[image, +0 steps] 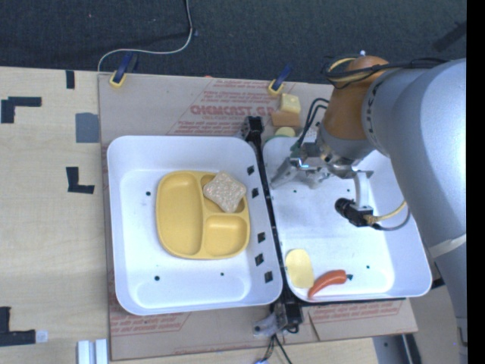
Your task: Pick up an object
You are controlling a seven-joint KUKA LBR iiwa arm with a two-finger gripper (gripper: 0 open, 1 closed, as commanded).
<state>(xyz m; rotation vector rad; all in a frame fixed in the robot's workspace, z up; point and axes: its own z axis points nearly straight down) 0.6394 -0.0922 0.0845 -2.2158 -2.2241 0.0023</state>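
Across the bench, reading left to right: the left bin (129, 226) holds a yellow divided plate (198, 217), with a tan speckled sponge-like block (225, 192) lying in the plate's compartment at about 1 o'clock. A black divider strip (261, 203) marks where the two bins meet. Beyond the bins' far rims, at 12 o'clock from the divider, sit a tan block (286, 117) and a small yellow cube (290, 101), with a pale round piece (284, 133) just beside them. The right bin (405, 271) carries two loose things near its front rim: a pale yellow oval piece (299, 266) and, touching or just beside it, an orange-red carrot-like piece (328, 281). The arm reaches in from 3 o'clock, and the gripper (303, 165) stands over the far part of the right bin; nothing can be seen between its fingers, and how widely they are parted cannot be told. Judged from this layout, the nearest candidates lie toward 6 o'clock from the gripper, well apart from it. The carrot-like piece runs its long axis roughly from 8 to 2 o'clock, so a grasp would best close across that line.
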